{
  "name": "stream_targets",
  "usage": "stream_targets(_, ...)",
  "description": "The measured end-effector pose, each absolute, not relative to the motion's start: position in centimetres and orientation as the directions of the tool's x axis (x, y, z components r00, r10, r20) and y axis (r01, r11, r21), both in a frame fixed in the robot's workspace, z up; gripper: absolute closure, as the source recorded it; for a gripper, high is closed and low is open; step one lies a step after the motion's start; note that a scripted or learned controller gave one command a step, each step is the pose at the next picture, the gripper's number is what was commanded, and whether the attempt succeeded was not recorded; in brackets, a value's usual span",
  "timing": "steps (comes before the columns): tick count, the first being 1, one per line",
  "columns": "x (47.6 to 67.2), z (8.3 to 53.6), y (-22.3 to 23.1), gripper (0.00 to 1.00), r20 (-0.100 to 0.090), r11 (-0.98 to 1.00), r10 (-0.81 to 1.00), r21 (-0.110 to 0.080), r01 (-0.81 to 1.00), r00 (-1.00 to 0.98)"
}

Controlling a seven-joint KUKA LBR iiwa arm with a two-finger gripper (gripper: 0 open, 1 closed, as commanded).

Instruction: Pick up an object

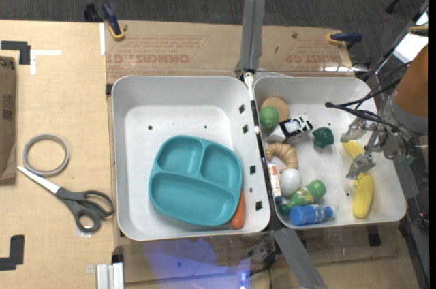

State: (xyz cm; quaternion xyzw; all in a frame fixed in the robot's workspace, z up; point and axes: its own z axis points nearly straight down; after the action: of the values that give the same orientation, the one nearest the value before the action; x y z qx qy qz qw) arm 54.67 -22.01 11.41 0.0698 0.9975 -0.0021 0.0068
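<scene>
Two white bins sit side by side on the bench (pixel 61 83). Over the right bin (pixel 381 213) the pincer (pixel 362 159) hangs with fingers parted and nothing between them, just above the corn (pixel 363 194) and beside a yellow piece (pixel 351 148). A teal tray (pixel 197 180) and carrot (pixel 238 211) lie in the left bin (pixel 136 110).

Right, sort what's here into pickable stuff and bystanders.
Job: gripper; corn cob; yellow piece; dark green toy; blue bottle; white egg.
Lying about: teal tray; carrot; scissors; tape roll.
</scene>
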Motion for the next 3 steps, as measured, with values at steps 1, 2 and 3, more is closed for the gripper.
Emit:
stream_targets(1, 50.17, 9.20, -22.13, 0.00, -0.002, 0.985, 0.172, 0.000, 0.172, -0.985)
stream_targets(2, 50.37, 10.20, -22.08, 1.00, -0.006, 0.986, 0.169, -0.002, 0.169, -0.986)
stream_targets(3, 50.38, 10.19, -22.05, 0.00, -0.006, 0.986, 0.168, -0.001, 0.168, -0.986)
